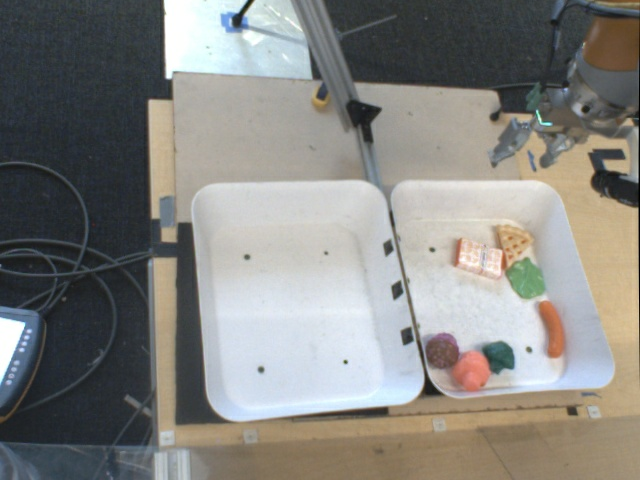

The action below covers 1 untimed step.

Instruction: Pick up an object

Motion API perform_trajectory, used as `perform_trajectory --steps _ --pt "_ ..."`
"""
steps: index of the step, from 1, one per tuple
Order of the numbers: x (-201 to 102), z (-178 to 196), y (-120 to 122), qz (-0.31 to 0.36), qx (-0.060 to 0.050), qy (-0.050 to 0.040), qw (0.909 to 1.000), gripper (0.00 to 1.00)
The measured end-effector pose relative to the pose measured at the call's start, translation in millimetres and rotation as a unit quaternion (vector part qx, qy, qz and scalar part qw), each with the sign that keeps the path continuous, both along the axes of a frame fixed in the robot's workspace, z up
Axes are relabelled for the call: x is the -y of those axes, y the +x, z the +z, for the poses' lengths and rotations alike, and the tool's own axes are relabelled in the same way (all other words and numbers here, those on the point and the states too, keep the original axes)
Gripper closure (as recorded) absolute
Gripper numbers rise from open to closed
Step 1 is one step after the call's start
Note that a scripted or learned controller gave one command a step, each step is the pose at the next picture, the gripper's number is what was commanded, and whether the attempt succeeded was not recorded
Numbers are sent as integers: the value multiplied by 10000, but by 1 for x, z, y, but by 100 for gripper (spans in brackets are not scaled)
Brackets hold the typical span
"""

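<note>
Above the right bin, at its one o'clock corner, I hang with my gripper spread wide, grasping nothing. Below me lie a pink wafer block, waffle slice, green leaf, orange sausage and pink ball.

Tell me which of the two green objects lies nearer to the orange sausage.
The lighter green one, just above the orange sausage; the darker green one sits apart, beside the pink object.

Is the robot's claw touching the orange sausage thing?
Apart. In the camera view the gripper hangs beyond the far rim of the right bin, while the orange sausage lies inside it near the right wall, with plenty of bin between.
</note>
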<state>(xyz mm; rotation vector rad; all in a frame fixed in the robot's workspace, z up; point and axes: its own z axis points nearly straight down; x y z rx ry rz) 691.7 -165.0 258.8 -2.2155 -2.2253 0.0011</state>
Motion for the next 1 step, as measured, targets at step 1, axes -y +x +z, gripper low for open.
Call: perform_trajectory --steps 1 --pt "0 3 1 10 19 -10 10000 0"
